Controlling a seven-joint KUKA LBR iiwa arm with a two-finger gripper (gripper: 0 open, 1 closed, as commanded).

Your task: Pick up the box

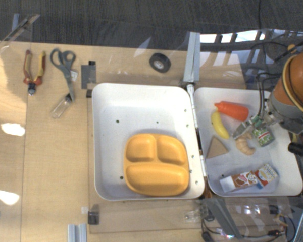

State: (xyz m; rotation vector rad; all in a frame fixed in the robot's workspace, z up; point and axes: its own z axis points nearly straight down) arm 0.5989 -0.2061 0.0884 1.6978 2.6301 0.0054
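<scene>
The pincer [248, 127] hovered in the right bin [293, 185]; whether it was wide or narrow could not be told. The box [248, 179] lay flat below it, near the front wall.

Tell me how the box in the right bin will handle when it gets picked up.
The box lies flat near the right bin's front wall, so it probably won't roll. It looks like thin printed carton: likely light, and may crush under a hard squeeze. Its glossy faces could slip.
</scene>
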